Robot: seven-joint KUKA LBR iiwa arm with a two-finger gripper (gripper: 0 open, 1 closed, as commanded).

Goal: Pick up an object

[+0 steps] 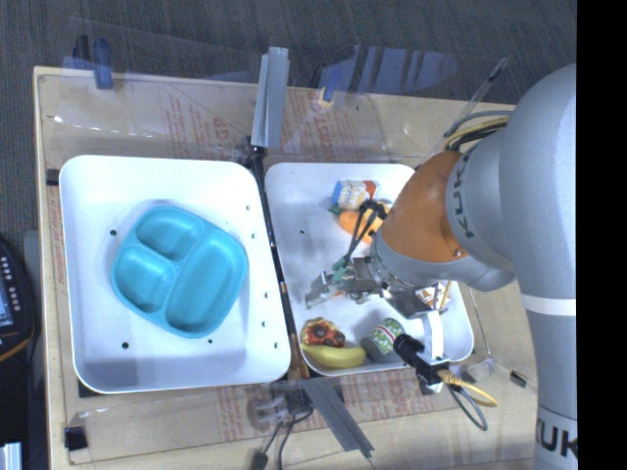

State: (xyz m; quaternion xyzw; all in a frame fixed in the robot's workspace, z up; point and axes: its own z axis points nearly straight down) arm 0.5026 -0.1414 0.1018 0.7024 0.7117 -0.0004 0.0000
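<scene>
Gripper (pixel 328 284) over right bin (pixel 294 199); jaw state unreadable. Glossy moulded blue tray (pixel 179 270) in left bin (pixel 88 189).

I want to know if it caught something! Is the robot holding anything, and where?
Cannot be told. The end effector sits low in the right bin, too small and cluttered to show anything held.

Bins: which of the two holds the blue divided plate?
The left bin. The blue divided plate lies in it; the right bin holds small items and the gripper.
</scene>
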